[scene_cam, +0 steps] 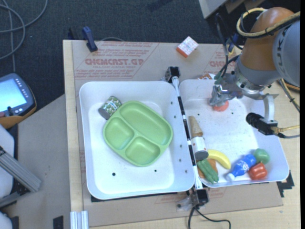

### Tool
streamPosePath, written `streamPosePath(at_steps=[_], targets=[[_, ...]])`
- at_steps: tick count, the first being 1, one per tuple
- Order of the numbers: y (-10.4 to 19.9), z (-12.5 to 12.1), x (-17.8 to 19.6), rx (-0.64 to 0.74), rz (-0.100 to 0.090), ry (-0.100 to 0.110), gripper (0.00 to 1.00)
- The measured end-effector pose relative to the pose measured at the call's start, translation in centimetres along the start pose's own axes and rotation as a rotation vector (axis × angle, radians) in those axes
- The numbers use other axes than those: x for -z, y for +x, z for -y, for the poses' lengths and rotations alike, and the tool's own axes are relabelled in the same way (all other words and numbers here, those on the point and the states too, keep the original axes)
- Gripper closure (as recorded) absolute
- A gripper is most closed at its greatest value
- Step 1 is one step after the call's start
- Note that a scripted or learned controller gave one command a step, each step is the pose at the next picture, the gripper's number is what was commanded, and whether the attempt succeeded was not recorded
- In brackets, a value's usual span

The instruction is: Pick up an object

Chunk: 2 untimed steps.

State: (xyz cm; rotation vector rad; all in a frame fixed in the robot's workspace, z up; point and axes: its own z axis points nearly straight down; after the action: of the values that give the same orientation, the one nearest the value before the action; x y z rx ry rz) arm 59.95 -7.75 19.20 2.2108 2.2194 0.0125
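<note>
Hand (219, 97) low in the right bin (267, 136), directly over a small red-orange object (221, 107) near the far wall; grip state impossible to tell. Risk: nudging it against the wall, then lifting away empty.

On the brown cardboard sheet (119, 61) under my two bins, red print along the far edge reads "CHEMCAST GP" in large outlined letters. Smaller red lines sit above and below it, too small for me to read. More red print at the far right is partly hidden.
</note>
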Motion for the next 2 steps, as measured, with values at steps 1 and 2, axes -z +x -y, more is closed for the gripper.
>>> streamPosePath(at_steps=[1,2], targets=[[-0.1,0.2,-0.7,-0.003,0.0,0.012,0.0],[-5.1,-4.2,-3.0,-0.006,0.003,0.008,0.0]])
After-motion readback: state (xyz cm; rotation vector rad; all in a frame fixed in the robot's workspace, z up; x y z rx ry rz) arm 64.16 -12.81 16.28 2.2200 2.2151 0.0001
